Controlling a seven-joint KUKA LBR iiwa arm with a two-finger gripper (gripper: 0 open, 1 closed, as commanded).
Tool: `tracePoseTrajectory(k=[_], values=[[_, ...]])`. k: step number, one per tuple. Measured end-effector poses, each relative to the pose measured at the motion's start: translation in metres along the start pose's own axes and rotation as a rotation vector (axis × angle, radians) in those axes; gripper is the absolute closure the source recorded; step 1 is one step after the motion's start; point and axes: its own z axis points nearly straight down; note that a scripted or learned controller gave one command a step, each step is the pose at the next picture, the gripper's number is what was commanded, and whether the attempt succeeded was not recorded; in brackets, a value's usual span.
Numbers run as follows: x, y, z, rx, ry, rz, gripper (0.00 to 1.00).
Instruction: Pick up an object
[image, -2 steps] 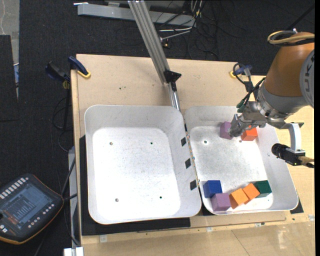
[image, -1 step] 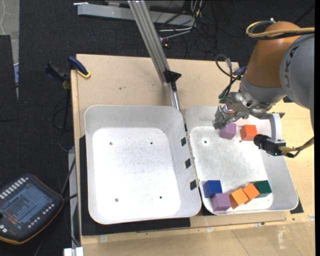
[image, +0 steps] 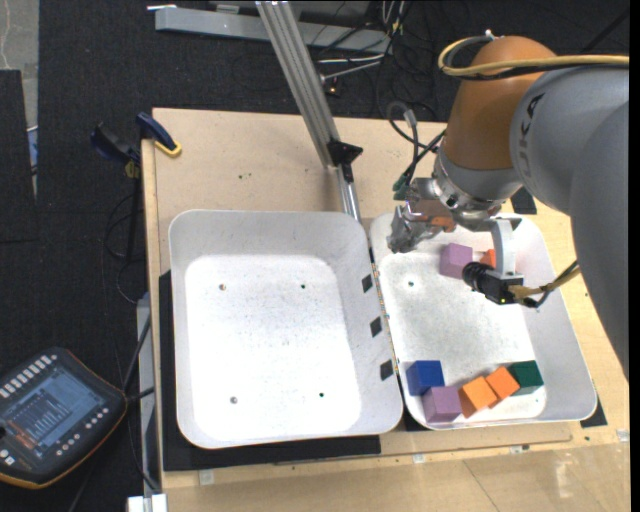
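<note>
The gripper (image: 408, 232) hangs over the right bin's (image: 560, 330) far end, finger state unclear, holding nothing visible, near a purple block (image: 454, 260), so I judge it must descend and clamp.

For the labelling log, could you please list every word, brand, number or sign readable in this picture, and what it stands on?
"KU", sideways, the start of a brand name: on the grey arm.
Screen of the handheld control pad: too small and blurred to read.
Nothing legible on the blocks or the bins.
</note>
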Motion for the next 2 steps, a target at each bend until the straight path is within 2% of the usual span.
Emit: tracePoseTrajectory(k=[1, 2], values=[[0.048, 0.022, -0.01, -0.002, 0.0, 0.0, 1.0], [0.091, 0.029, -0.014, -0.001, 0.001, 0.001, 1.0]])
